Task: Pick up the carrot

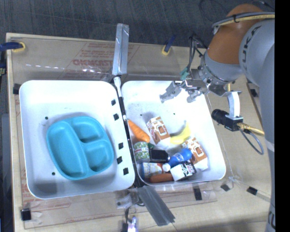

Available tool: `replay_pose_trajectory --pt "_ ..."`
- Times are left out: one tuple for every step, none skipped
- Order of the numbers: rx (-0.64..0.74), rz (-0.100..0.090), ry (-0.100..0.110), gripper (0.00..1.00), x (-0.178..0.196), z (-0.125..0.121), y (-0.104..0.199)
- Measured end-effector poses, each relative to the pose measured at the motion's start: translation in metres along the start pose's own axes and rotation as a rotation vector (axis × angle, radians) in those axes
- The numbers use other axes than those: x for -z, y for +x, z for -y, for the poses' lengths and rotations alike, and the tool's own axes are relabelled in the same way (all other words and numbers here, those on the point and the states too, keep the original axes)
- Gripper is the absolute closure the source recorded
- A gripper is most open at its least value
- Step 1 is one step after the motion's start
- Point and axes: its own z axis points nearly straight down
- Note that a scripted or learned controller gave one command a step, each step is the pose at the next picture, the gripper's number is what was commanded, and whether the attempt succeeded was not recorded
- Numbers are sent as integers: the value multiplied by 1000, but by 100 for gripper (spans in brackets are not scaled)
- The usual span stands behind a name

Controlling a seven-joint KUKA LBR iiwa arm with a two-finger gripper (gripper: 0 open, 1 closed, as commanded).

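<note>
The gripper (182,91) was seen spread wide and holding nothing above the right bin (213,129), well apart from the carrot (138,131).

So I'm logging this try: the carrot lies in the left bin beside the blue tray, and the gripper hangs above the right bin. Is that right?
Not quite. The camera view shows the carrot in the right bin, against its left wall among the clutter. The blue tray sits in the left bin. The gripper does hang above the right bin.
</note>
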Motion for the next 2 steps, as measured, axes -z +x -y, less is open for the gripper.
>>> replay_pose_trajectory --pt "391 10 -22 0 -125 59 20" --pt "301 2 -5 0 -35 57 -29"
